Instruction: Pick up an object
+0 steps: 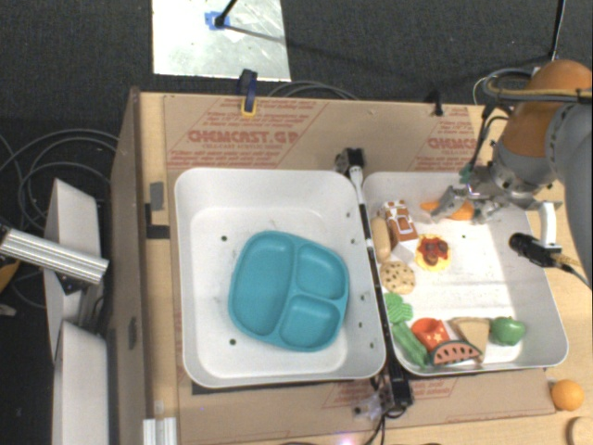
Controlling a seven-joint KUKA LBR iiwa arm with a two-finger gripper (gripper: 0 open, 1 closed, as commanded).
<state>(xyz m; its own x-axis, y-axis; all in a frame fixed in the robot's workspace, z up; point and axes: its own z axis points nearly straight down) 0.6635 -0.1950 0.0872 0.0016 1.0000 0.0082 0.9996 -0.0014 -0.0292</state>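
The gripper (466, 199) sits at the upper right of the frame, low over the far end of the right bin (542, 327), and its fingers look spread apart around an orange piece (443, 209) (can't tell if they actually touch it). Just left are a cookie (397, 275), a red-and-yellow toy (433, 251) and more play food toward the bin's lower edge. The left bin (199, 207) holds a teal divided tray (287, 288). Both sit on a cardboard-covered counter (278, 133), cables trailing at frame left.

Looks like a robotics lab: cardboard-lined surface (278, 128) with two white bins (199, 248), loose cables (37, 170) on dark carpet at left, toy food (432, 251), aluminium framing (51, 256).
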